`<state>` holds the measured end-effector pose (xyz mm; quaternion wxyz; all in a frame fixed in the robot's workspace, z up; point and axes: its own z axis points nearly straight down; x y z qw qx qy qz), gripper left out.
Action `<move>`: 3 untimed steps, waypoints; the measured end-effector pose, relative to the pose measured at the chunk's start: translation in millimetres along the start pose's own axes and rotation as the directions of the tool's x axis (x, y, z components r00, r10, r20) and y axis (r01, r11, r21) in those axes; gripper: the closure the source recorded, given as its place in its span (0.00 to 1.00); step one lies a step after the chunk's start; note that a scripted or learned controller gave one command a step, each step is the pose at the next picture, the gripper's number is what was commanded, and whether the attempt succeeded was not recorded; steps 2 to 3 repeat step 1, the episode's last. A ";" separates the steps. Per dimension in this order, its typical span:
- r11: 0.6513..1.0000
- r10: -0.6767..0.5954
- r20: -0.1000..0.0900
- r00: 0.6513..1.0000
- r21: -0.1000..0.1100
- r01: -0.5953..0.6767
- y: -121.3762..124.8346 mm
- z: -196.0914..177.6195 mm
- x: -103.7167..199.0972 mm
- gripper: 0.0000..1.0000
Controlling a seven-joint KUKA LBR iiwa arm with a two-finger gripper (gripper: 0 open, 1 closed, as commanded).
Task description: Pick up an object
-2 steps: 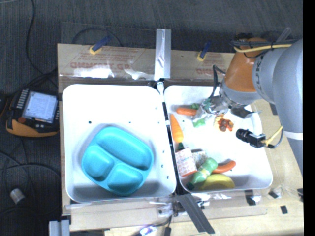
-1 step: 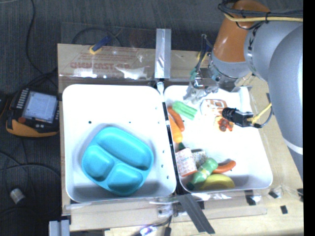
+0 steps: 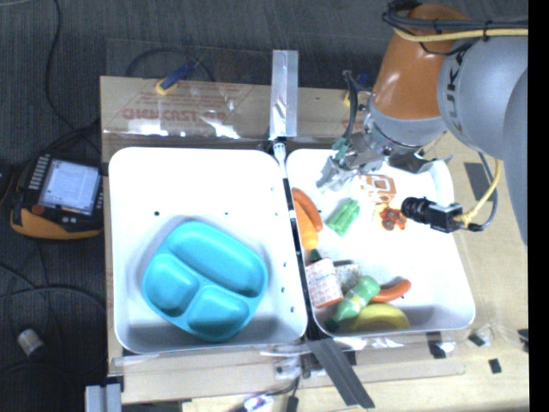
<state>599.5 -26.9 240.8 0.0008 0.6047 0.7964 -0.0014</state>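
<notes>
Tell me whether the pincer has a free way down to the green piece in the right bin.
Probably yes. The pincer hangs just above and left of the green piece, which lies alone on bare white floor; the carrot beside it leaves a gap.

divided tray (image 3: 206, 280) in left bin (image 3: 129, 178), toys in right bin (image 3: 446, 264)

Gripper (image 3: 336, 168) hovers over right bin (image 3: 446, 256) above green block (image 3: 343, 216)
</notes>
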 end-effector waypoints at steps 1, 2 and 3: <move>0.993 -0.118 -0.002 0.993 0.000 0.118 -60.5 -17.5 38.7 1.00; 0.993 -0.118 -0.002 0.993 0.000 0.118 -60.5 -17.5 38.7 1.00; 0.993 -0.118 -0.002 0.993 0.000 0.118 -60.5 -17.5 38.7 1.00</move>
